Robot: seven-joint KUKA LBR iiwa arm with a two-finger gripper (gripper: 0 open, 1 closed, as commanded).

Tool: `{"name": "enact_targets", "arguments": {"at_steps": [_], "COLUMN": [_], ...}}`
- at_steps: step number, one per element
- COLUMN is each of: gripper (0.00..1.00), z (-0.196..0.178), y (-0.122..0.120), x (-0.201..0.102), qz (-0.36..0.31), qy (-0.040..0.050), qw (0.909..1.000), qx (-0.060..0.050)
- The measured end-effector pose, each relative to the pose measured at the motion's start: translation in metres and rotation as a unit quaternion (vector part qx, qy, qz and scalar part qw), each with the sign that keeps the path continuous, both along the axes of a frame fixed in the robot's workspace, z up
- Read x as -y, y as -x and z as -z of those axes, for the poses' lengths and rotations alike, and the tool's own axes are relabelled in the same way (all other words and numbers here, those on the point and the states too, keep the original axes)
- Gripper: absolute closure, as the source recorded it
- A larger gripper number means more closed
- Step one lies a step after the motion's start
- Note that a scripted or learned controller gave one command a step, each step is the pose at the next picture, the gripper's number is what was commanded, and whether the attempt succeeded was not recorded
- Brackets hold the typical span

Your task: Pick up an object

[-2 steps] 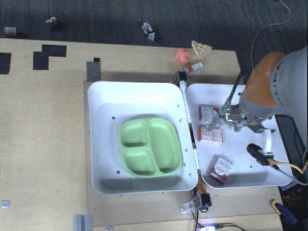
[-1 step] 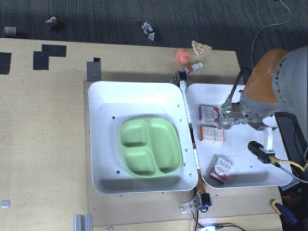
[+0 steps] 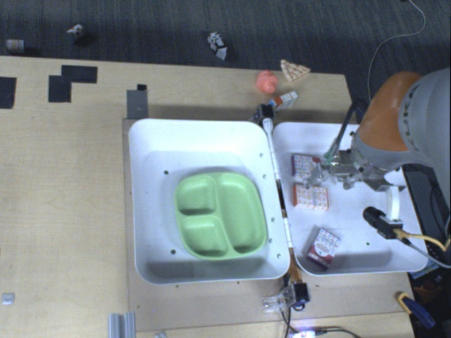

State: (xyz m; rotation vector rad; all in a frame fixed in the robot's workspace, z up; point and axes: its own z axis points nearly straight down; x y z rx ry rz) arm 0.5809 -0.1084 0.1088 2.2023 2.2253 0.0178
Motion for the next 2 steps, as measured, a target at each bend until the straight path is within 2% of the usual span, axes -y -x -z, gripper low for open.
{"name": "enact_targets", "arguments": {"at_steps": [1, 2], "gripper": [0.0, 1.0], "z": [0.018, 0.006], "y": [0.048, 0.046], "x": [-0.016, -0.015], "qz": [0.005, 0.004], "qy": [0.0016, 0.0034], "qw": [1.0, 1.0], "qx": [0.003, 0.007]}}
